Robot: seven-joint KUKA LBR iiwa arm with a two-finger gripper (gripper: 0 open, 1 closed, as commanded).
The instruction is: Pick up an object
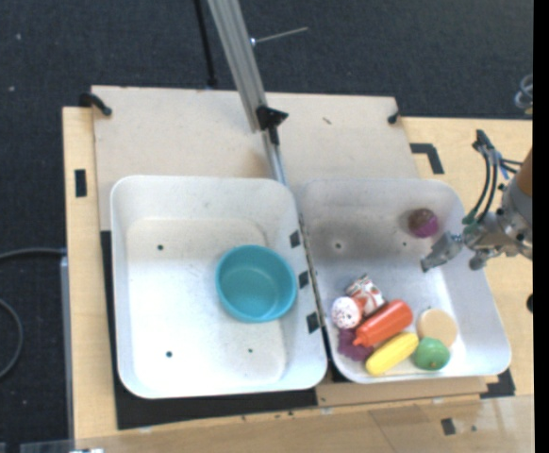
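Approach step, judging by the hand (456, 253) poised over the right bin (490, 319), fingers spread and pinching nothing. Nearest candidate: small purple ball (424, 222), possibly a plum, just beside the fingertips. Glossy plastic toy food heaped at the near corner: orange carrot (385, 320), yellow banana (391, 354), green lime (432, 354). Smooth round teal bowl (256, 283) in the left bin (161, 253). Next: centre, descend, close.

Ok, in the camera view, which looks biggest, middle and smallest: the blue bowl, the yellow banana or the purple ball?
1. blue bowl
2. yellow banana
3. purple ball

The gaps are plain, so nearness to the camera doesn't change the order.
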